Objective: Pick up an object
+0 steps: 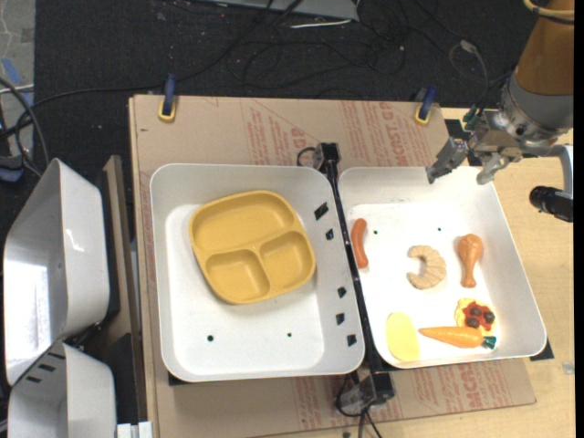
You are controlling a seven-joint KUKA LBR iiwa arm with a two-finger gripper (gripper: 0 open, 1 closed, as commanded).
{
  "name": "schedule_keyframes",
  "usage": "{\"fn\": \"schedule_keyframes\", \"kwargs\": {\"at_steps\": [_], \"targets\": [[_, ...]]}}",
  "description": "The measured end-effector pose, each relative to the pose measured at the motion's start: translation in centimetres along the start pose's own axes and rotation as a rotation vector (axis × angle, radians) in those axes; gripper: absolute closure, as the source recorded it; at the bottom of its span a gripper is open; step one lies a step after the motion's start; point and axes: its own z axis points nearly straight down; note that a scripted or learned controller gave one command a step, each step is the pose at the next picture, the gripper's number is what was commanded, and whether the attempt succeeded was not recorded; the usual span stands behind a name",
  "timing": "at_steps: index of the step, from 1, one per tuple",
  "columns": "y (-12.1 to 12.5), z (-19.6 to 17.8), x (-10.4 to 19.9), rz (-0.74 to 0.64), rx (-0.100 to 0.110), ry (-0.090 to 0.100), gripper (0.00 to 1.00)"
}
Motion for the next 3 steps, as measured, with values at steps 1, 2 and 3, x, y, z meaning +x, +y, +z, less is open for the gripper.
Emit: {"fn": "schedule_keyframes", "kwargs": {"at_steps": [1,2,3], "targets": [[0.2,-0.7,0.0,-0.002,-0.012,-0.002,0.0],[-0.5,5.3,-0.3,0.001,-0.006,-0.001,0.0],[-0.3,11.7,0.2,0.0,-0.006,0.0,0.0]]}}
